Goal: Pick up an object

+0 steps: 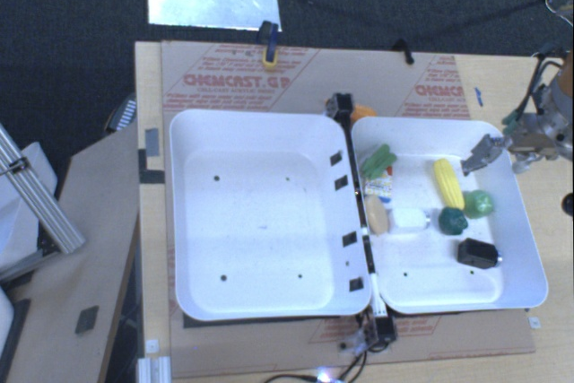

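**Lining up over the right bin**

My jaws (489, 150) hung over the right bin's (525, 282) far right rim, holding nothing; how wide they stood I couldn't tell. The yellow corn (448, 182) lay just beside them, nearer and left. I judged a centred, straight descent across its narrow width best.

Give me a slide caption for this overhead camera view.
Grey arm's tool poised over the right white bin, near a yellow corn-shaped toy, green ball and black block.
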Controlling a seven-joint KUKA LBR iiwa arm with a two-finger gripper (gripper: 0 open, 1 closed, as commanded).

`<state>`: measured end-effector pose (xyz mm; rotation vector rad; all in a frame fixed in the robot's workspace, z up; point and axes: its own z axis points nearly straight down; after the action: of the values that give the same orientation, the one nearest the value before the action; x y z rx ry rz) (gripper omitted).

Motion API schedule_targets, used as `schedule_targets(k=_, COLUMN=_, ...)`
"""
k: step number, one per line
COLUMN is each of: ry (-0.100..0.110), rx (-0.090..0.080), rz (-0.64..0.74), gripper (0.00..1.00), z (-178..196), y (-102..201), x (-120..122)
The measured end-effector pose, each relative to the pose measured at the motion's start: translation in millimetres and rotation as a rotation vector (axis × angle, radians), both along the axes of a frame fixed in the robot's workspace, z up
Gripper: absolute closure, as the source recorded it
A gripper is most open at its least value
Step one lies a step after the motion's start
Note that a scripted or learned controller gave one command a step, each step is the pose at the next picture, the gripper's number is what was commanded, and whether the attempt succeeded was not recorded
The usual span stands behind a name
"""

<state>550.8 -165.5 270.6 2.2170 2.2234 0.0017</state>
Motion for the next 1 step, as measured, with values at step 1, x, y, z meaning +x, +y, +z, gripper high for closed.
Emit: schedule_targets(k=1, ry=-0.004, rx=-0.001, rz=0.003, gripper=1.0, z=11.2, y=0.0, x=1.0)
